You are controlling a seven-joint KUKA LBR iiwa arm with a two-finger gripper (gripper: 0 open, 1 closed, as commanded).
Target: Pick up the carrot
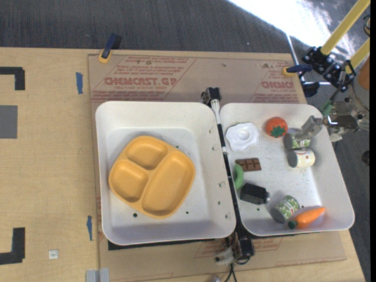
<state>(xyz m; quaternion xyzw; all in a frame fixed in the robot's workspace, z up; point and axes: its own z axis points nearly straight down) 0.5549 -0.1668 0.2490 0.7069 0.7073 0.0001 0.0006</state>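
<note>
Carrot (309,217): orange, lying on its side in the near right corner of the right bin (329,175), untouched.

Adjoining: a small can (286,207) with a green label, touching or just beside the carrot's green end.

Near, same bin: a black block (254,193); a green piece (239,177) against the left wall; a brown chocolate bar (248,165); a white fried egg (242,134); a tomato (275,126); a pale cylinder (303,158).

Left bin (106,157): a yellow three-compartment plate (151,175).

Both bins rest on a cardboard-covered surface (53,175).

Gripper (302,135): grey, reaching in from the right over the far part of the right bin, above the pale cylinder and beside the tomato, well apart from the carrot. Whether its fingers are open or closed cannot be told; nothing is visibly held.

Step in hand, as judged: approach, grasp not yet begun.

Next move calls for: travel toward the near right corner, then descent with the fingers straddling the carrot across its narrow width, keeping off the can and the bin wall.
</note>
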